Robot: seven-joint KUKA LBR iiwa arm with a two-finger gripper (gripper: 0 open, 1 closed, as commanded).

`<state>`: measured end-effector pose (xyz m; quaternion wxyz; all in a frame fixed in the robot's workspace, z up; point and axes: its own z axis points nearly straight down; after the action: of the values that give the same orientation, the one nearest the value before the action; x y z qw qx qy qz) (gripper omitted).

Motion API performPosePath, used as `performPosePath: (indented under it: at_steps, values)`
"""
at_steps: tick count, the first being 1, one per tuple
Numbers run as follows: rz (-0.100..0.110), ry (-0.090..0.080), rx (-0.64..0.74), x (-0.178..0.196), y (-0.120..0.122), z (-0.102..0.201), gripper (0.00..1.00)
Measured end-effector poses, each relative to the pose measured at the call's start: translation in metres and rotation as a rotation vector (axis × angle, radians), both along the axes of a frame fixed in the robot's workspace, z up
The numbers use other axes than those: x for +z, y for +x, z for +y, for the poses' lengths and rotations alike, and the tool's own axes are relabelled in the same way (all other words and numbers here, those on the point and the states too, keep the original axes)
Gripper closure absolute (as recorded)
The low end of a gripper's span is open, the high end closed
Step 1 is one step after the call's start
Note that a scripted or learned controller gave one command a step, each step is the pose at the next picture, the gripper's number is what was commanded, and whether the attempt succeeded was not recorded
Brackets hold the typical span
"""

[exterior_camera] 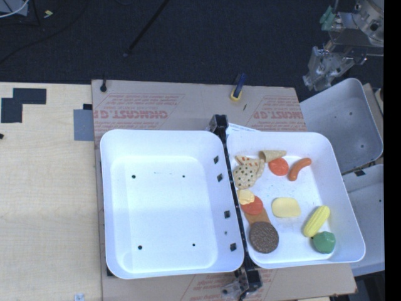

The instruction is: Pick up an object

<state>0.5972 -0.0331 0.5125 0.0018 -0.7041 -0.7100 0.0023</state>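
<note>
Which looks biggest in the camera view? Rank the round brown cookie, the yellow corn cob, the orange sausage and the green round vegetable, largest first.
1. Round brown cookie
2. Yellow corn cob
3. Orange sausage and green round vegetable: too alike to rank, the sausage longer, the vegetable fuller.

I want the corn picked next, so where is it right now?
The corn lies in the right bin, near its right wall, just above the green piece and right of the yellow piece.

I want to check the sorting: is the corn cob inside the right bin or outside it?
Inside. The corn cob lies on the floor of the right bin, near its right wall, just above the green piece.
</note>
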Motion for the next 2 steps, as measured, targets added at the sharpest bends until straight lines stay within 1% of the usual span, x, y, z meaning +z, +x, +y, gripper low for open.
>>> performPosePath:
  at_steps: [1,2]
  values:
    - [0.001,0.000,0.002,-0.0005,0.0000,0.0006,0.00]
    - [0.003,0.000,0.008,0.0092,0.0005,0.0022,1.00]
